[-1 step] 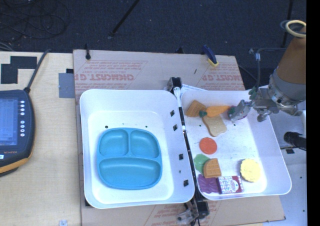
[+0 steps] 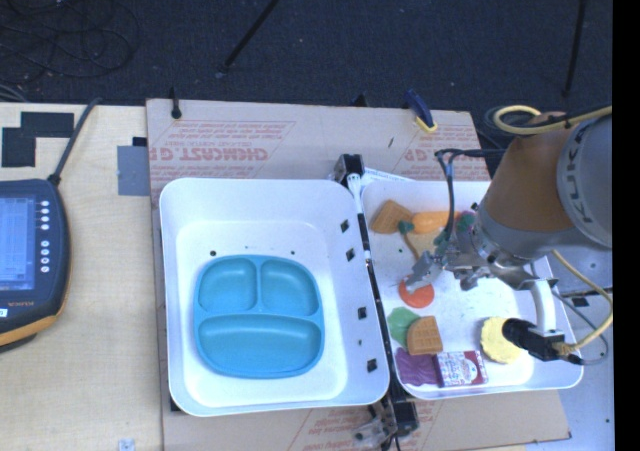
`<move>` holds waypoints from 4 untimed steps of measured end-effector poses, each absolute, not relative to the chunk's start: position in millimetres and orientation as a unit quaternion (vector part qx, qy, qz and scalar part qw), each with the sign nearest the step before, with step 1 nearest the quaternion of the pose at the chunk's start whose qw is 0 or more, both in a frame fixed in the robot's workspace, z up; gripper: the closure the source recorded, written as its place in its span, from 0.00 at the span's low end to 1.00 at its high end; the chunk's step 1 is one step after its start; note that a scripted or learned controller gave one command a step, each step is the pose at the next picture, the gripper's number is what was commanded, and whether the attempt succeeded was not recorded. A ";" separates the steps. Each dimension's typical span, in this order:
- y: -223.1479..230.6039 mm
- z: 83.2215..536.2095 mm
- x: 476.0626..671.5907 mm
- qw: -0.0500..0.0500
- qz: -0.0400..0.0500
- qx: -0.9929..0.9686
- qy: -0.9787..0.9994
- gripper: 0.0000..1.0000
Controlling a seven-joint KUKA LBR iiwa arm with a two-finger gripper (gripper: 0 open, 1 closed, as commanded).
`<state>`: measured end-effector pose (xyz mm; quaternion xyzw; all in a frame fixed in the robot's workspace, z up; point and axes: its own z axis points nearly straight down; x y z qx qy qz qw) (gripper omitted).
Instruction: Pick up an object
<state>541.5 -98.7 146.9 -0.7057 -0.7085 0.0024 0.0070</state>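
The arm point(image 2: 545, 189) reaches in from the right over the right bin point(image 2: 385, 194), with its jaws point(image 2: 425, 269) low above the toys there. From where I stand the jaws look parted, one finger angled down toward a red disc point(image 2: 416, 293), and nothing sits between them. Whether they touch the disc I can't tell.

The likely targets all lie in that right bin. The red disc is just beneath the jaws. An orange wedge point(image 2: 390, 216) and a carrot point(image 2: 432, 222) lie behind them near the far wall. Nearer the front edge sit a green piece point(image 2: 402, 321), a waffle point(image 2: 424, 336), a purple packet point(image 2: 447, 370) and a yellow round point(image 2: 497, 341). The left bin point(image 2: 175, 239) holds a blue divided plate point(image 2: 259, 315).

The disc looks flat and thin, so my guess is the fingers could close over it and slide off, or pinch only the bin floor. The green piece and waffle sit near it, and a slightly off descent could nudge them or catch two things at once. The cables point(image 2: 565, 284) trailing near the wrist hang close to the yellow round and might drag it.
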 end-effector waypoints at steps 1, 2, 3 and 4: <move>-92.3 85.3 570.9 0.001 0.000 -0.707 -0.707 0.00; -85.6 87.0 532.8 0.003 0.002 -0.707 -0.707 0.00; -80.3 87.2 500.2 0.002 0.001 -0.707 -0.707 0.00; -83.0 87.8 565.7 -0.001 -0.001 -0.707 -0.708 0.00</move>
